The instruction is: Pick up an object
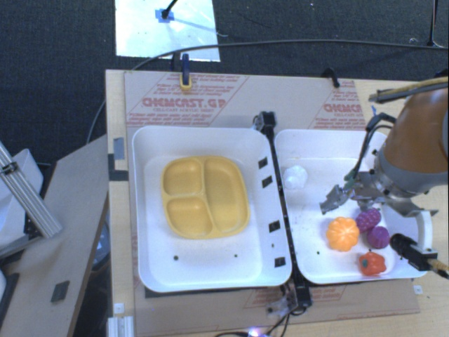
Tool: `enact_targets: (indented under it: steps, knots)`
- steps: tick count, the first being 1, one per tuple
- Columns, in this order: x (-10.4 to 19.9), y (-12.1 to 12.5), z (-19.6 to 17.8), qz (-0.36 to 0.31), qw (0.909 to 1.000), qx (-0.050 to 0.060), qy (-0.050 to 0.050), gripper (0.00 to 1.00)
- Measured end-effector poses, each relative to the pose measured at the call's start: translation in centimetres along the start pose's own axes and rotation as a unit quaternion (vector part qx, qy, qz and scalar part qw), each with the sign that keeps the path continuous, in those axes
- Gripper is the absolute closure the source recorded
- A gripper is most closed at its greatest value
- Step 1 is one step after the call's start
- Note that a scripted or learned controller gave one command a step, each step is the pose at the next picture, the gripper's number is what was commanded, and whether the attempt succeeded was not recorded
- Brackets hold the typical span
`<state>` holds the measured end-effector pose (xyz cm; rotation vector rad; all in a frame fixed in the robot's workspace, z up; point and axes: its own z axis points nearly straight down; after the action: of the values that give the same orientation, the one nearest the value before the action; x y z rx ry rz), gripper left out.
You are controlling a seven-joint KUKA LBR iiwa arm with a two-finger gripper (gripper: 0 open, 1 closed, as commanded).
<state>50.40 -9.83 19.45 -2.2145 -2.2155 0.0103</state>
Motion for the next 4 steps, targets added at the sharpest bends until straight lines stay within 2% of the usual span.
enact_targets:
  steps: [1,2,3,4]
  knots:
    - [0.0,0.3,-0.5,-0.001,1.0000,-0.006,-0.001,0.00]
    - [-0.7,0.7,4.0,0.000,1.0000,-0.004,-0.001,0.00]
    - [0.1,0.4,8.6,0.000,1.0000,-0.004,0.000,0.00]
    - [0.1,0.5,11.1,0.000,1.0000,-0.005,0.000,0.00]
